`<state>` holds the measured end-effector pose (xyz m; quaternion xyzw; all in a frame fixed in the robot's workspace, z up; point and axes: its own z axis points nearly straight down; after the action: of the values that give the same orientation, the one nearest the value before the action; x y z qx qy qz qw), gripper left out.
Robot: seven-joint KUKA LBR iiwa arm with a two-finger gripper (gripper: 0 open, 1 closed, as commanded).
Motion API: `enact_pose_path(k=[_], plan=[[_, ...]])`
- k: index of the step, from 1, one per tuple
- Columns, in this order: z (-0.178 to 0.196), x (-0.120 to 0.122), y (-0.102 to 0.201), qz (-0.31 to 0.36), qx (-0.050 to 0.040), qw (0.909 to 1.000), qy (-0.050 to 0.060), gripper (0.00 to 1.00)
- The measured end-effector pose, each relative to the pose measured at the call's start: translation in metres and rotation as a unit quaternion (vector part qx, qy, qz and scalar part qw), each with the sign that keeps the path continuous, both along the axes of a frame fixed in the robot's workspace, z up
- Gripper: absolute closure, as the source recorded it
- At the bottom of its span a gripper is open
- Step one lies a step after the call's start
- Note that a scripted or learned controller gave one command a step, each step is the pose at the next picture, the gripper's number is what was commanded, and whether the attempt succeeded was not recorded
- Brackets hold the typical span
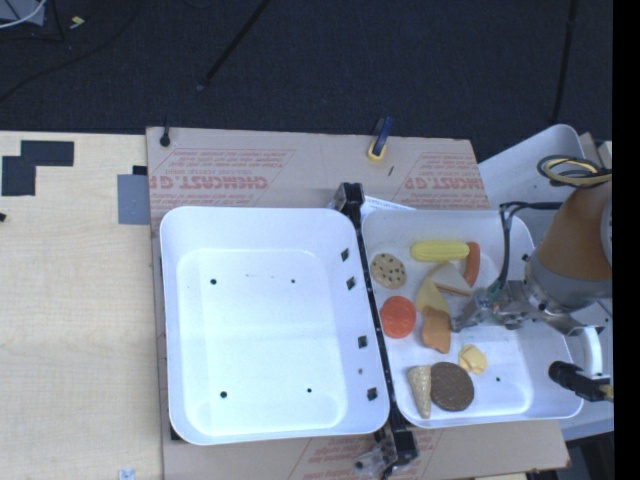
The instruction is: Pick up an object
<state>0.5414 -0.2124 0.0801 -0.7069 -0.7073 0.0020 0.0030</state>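
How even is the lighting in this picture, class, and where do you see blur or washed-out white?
Camera view: soft, even light with faint shadows; the left bin and right bin are bright, nearly washed out at their rims; the gripper looks blurred and small beside the toy corn; the floor behind is dark.

Two bins are sitting side by side on the cardboard sheet (250,168), and I'm reaching in from the right over the right bin (520,400). All the food is lying in that one: corn (438,251) at the back, cookie (388,269) left of it, tomato slice (398,316) just in front. My gripper (470,315) is hanging right beside the bread piece (436,330). Cone (420,389) and chocolate cookie (452,386) are touching at the front. The left bin (180,318) is sitting alongside.
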Motion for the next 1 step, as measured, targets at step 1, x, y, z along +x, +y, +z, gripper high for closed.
enact_pose_path(k=[1], plan=[[0.0074,0.0472,0.1058,0.005,0.0018,1.0000,-0.004,0.00]])
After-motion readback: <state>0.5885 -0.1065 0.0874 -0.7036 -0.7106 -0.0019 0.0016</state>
